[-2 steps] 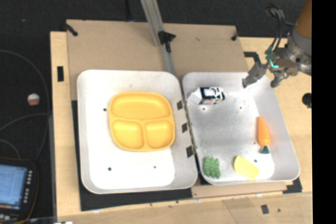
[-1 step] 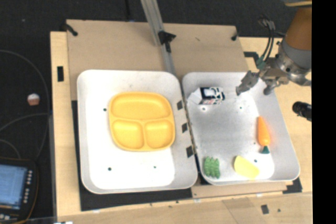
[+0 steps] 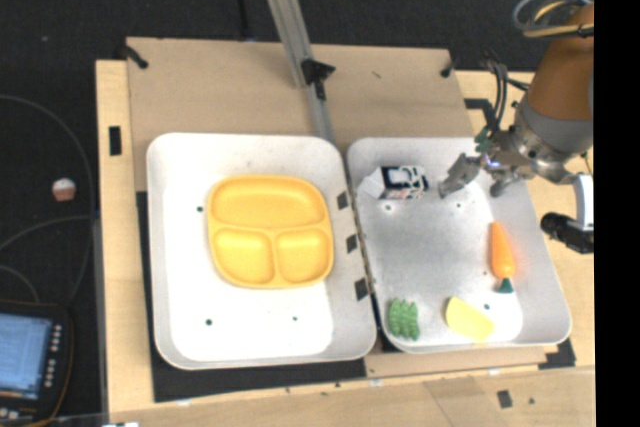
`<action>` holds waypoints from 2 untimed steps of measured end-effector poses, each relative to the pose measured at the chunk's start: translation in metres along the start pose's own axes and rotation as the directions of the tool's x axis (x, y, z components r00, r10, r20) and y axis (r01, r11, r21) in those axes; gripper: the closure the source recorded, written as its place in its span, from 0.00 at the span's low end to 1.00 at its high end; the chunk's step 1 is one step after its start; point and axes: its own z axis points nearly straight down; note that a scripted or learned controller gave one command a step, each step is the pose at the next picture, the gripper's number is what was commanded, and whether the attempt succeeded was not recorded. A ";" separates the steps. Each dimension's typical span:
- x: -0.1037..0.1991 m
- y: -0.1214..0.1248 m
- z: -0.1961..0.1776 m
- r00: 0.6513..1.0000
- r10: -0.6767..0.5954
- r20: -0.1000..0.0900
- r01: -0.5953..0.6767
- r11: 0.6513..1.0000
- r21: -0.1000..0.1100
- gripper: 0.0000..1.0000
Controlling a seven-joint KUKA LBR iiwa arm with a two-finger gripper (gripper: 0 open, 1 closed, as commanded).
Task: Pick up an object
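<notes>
1. Two shallow white bins sit side by side on the bench. The right white bin (image 3: 430, 245) holds the things to pick, so every place below is told from it.
2. The grey two-finger gripper (image 3: 478, 173) hangs over the far right part of that bin, on the grey arm with the orange band (image 3: 562, 95).
3. Its two fingers look spread apart, with nothing between them. The view is small and a bit blurry there, so this is my best guess.
4. A small black and white boxy object (image 3: 401, 180) lies near the bin's far left corner, just beside the gripper but apart from it.
5. An orange toy carrot with a green end (image 3: 501, 253) lies by the bin's right wall.
6. A small green bumpy toy (image 3: 403, 317) and a yellow rounded toy like a lemon slice (image 3: 468, 319) lie near the bin's front wall, a little apart from each other.
7. The left white bin (image 3: 180, 315) holds a yellow plastic plate with three sections (image 3: 269, 229).
8. Nothing is picked up yet. The arm seems to be in the reaching step.
9. Next the gripper must line up over one object, likely the black and white one since it is closest, go down with a finger on each side, squeeze, then lift.
</notes>
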 end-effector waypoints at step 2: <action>0.000 -0.006 0.031 1.000 0.003 0.000 -0.003 1.000 -0.007 1.00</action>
